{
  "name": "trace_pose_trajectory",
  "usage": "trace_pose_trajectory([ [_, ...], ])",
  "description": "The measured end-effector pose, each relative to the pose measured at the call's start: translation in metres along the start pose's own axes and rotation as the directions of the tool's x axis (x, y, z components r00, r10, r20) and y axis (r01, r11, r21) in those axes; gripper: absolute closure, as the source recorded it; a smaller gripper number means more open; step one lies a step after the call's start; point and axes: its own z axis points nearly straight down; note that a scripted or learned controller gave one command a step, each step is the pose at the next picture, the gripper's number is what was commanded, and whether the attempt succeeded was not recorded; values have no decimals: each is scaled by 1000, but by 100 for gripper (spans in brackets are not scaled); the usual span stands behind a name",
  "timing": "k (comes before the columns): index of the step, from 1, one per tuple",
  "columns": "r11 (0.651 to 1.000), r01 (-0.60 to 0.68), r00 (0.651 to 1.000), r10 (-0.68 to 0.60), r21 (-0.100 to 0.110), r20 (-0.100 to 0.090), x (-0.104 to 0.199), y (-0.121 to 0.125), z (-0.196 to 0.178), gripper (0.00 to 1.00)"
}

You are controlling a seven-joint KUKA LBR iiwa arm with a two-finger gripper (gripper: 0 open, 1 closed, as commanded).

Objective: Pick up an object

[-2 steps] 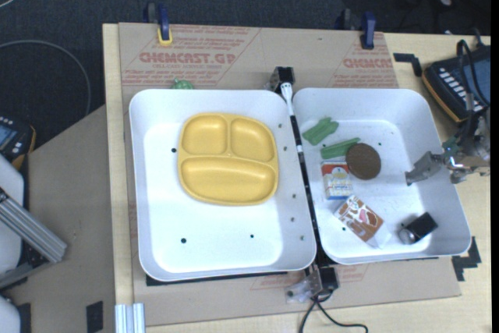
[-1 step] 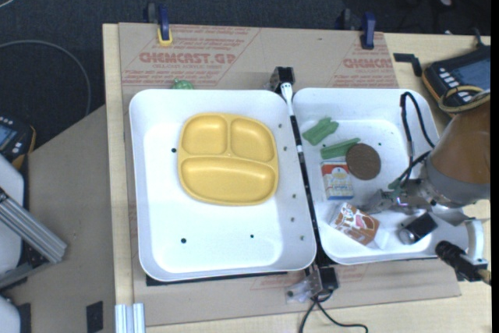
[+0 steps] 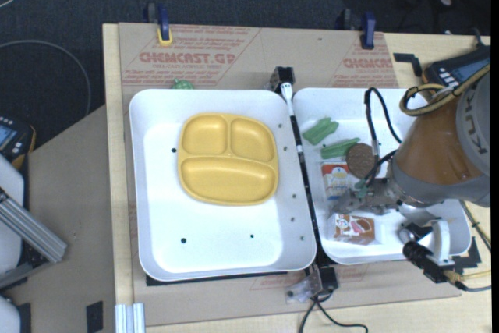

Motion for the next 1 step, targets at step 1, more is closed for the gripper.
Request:
trace_pose_trajectory([
  [1,1000,-3,1000,3,0,2,15,0,0,0],
])
